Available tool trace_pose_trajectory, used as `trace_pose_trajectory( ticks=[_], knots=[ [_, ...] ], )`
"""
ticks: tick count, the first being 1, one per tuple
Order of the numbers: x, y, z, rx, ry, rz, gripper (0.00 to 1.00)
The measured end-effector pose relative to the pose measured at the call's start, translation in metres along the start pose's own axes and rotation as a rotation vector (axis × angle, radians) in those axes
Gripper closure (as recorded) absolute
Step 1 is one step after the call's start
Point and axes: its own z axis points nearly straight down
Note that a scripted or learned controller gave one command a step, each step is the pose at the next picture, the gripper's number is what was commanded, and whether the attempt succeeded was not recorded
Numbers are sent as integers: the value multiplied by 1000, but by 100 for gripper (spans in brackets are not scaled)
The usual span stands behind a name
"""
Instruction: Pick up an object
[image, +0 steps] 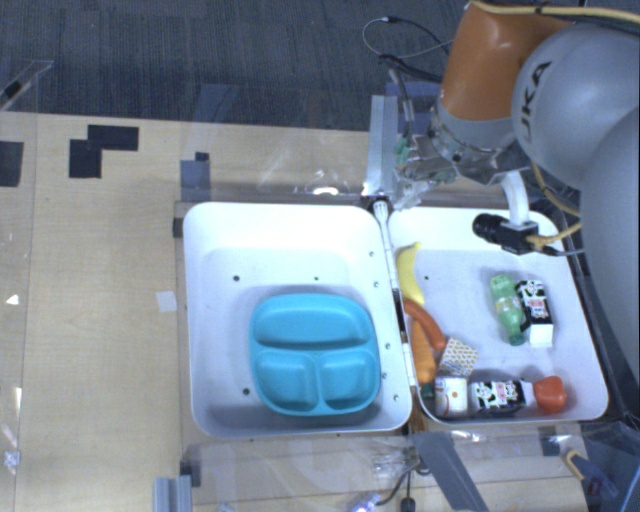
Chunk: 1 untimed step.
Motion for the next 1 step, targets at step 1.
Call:
trace_pose_trajectory(
  ticks=[1],
  knots=[
    [43, -47, -12, -3, -1, -430, 100]
  ],
)
